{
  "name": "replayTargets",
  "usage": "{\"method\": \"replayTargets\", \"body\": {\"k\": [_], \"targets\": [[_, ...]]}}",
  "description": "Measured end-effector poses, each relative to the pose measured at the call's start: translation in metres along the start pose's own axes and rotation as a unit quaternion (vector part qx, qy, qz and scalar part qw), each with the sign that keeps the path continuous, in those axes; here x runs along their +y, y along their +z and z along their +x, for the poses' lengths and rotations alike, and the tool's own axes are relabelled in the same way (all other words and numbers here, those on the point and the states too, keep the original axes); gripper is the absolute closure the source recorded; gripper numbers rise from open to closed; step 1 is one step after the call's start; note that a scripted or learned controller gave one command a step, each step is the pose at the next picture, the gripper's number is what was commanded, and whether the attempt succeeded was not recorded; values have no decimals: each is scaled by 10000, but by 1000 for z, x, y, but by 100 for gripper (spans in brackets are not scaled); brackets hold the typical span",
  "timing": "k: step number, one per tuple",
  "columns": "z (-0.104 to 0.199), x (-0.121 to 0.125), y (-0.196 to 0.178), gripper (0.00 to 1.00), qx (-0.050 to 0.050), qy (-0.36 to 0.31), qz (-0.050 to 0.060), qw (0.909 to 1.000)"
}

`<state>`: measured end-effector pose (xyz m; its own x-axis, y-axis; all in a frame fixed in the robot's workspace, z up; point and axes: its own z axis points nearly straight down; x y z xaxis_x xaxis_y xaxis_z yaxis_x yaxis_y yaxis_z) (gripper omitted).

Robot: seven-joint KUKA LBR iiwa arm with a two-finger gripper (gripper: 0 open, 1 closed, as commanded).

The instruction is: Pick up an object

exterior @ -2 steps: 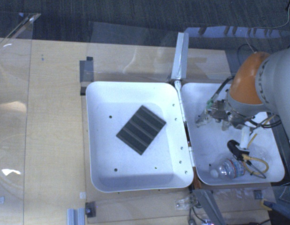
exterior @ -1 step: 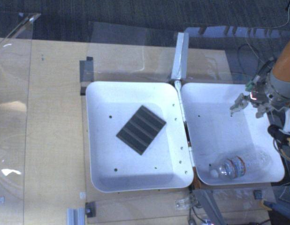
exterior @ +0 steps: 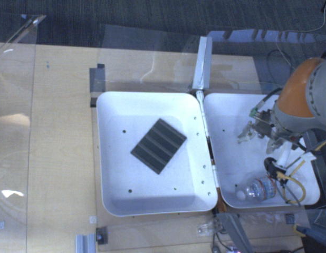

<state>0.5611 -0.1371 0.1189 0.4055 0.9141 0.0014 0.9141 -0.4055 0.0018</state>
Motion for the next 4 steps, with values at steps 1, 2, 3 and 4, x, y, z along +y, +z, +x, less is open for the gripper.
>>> {"method": "replayTargets", "body": {"k": [1, 2, 3, 4], "targets": [[-25, 56, -46, 0, -1, -65, -22, 10000], [-13, -15, -1, 0, -2, 134, 7, 9999], [7, -80, 29, 0, 8, -1071, -65, 9942], [10, -77, 16, 100, 25, -1082, -106, 9941]]}}
